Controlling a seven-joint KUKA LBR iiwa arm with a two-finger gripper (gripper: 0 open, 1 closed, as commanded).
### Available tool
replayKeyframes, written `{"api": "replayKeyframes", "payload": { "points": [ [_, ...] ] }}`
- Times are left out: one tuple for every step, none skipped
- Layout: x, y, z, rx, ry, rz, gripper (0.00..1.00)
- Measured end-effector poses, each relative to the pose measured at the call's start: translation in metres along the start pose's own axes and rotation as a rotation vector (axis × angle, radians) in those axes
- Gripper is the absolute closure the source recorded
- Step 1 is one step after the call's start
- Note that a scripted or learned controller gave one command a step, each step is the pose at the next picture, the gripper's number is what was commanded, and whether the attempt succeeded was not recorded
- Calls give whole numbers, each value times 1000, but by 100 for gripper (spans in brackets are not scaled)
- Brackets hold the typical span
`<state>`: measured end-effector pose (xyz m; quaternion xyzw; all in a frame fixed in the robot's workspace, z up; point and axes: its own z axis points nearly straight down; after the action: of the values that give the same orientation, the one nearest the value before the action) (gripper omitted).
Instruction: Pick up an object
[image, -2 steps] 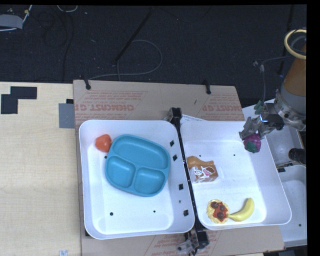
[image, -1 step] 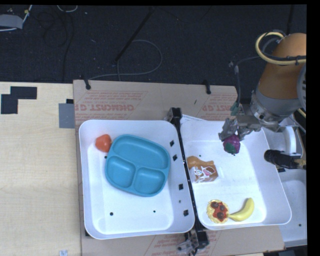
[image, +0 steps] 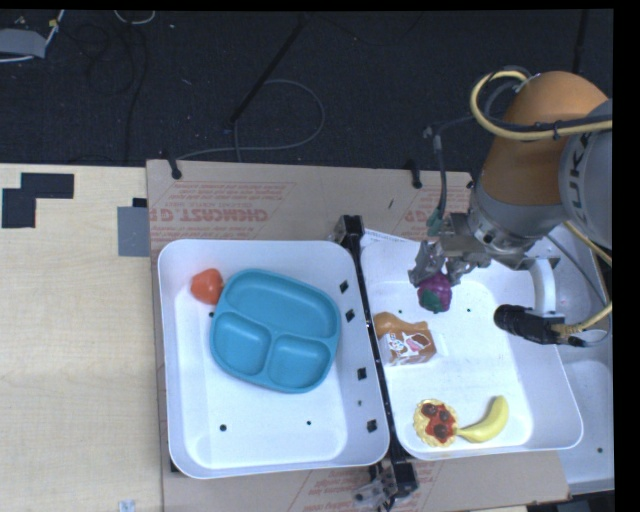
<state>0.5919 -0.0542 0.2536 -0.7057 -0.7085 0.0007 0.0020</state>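
The gripper (image: 436, 276) has its fingers closed around a small purple fruit (image: 435, 292) — held over the right bin (image: 545, 400), toward that bin's eleven o'clock corner. Below it lie one snack packet (image: 404, 340) near the divider, one yellow banana (image: 486, 421) and one red-and-yellow piece (image: 436, 422) at six o'clock. The left bin (image: 190, 400) holds one blue divided plate (image: 274, 330) and one orange-red fruit (image: 207, 286) at ten o'clock. Both bins rest on cardboard (image: 270, 205) on a pale wood bench (image: 70, 340) — dark carpet (image: 200, 80) with cables beyond.

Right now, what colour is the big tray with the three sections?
The divided tray is blue, lying in the left bin, as seen in the camera view.
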Motion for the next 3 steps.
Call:
{"api": "replayKeyframes", "payload": {
  "points": [
    [54,-9,-3,0,1,-1,100],
    [95,-8,4,2,-1,0,100],
    [150,-8,2,0,0,-1,100]
  ]
}}
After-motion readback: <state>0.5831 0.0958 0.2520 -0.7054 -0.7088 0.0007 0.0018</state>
